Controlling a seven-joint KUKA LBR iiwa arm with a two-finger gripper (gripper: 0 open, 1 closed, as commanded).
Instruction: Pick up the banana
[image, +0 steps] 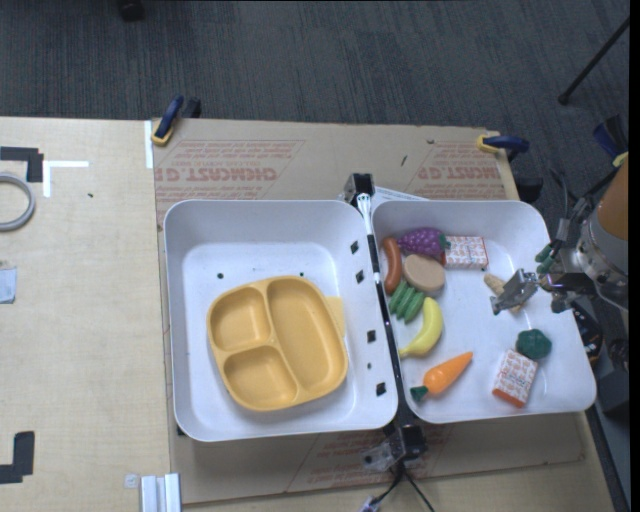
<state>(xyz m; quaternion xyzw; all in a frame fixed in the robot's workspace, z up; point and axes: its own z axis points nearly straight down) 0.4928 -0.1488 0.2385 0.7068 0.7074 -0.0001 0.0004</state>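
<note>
Looking down, you see the curved yellow plastic banana (426, 330) lying near the left wall of the right shallow white bin (560, 395), just above the orange toy carrot (446, 373), while your metal two-finger gripper (516, 291) hovers apart near the right edge, holding nothing.

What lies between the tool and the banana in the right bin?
In the camera view, bare white bin floor separates the tool from the banana. The bread slice sits just above that stretch and the carrot below it.
</note>
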